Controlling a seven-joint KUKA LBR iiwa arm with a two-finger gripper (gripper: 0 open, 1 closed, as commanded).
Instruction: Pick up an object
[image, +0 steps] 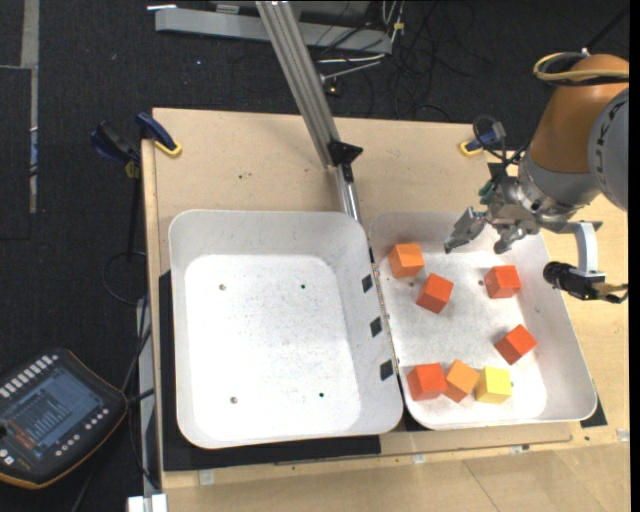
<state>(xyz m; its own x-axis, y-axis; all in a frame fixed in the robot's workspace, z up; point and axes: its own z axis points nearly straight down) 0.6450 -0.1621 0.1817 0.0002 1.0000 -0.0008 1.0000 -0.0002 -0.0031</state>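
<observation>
While the two-finger gripper (487, 232) hangs spread wide with nothing between its fingers over the right white bin's (572, 390) far end, the nearest small red-orange cube (502, 281) sits just below it, slightly rightward in view.

The left bin (265, 320) lies bare, offering open room. In the right bin (560, 400), 7 blocks crowd the floor, 3 touching along the front

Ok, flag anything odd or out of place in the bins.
Nothing stands out. The blocks lie loose in the right bin, some turned at angles, three bunched near its front edge. Nothing looks spilled or damaged.
</observation>
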